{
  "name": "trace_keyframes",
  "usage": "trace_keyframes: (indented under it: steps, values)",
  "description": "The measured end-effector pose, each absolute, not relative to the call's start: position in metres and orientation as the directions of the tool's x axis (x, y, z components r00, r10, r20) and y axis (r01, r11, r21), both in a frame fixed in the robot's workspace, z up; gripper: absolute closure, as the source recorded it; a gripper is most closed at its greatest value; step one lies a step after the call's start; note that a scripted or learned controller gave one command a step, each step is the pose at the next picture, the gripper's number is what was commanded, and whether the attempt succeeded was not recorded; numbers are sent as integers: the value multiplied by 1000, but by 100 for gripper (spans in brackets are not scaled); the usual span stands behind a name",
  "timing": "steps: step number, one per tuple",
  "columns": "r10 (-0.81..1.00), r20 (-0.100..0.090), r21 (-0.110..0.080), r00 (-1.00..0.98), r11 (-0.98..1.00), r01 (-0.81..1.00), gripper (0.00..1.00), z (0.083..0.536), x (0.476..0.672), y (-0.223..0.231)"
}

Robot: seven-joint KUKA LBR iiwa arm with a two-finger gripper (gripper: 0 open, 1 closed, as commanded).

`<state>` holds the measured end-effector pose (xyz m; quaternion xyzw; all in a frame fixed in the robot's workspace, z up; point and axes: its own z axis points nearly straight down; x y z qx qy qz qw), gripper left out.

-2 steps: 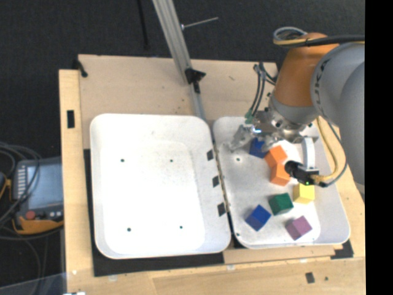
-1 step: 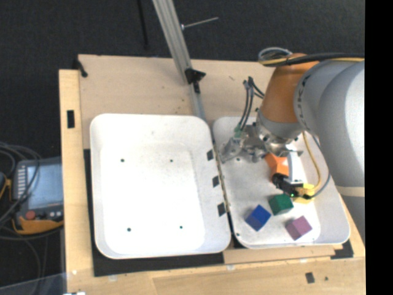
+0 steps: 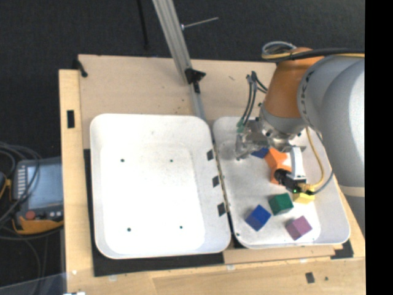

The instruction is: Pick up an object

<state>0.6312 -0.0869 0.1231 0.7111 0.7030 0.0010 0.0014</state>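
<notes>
While my arm reaches in from the right, my gripper (image 3: 249, 145) hangs low over the upper left part of the right bin (image 3: 325, 229); I cannot tell its state. Loose blocks lie scattered for picking: an orange block (image 3: 277, 160) just beside me, then a green block (image 3: 281, 203), blue block (image 3: 258, 217) and purple block (image 3: 299, 227) toward the near rim. Open floor lies between them. The left bin (image 3: 153, 183) sits alongside.

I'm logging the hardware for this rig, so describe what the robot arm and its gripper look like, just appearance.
The arm is bulky and rounded, light grey, with an orange band above the wrist. Thin dark and green cables loop along the wrist, and a yellowish one trails at its right. The gripper is a small metallic grey assembly.
</notes>
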Motion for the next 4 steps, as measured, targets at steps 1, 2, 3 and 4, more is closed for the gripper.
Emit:
trace_keyframes:
  steps: [1,2,3,4]
  values:
    - [1000,-1,8,6,-6,1000,100,187,637,-91]
    - [1000,-1,8,-3,3,1000,100,242,639,-92]
    - [1000,2,1,-7,7,1000,100,251,617,-39]
    - [1000,2,0,-8,8,1000,100,256,599,17]
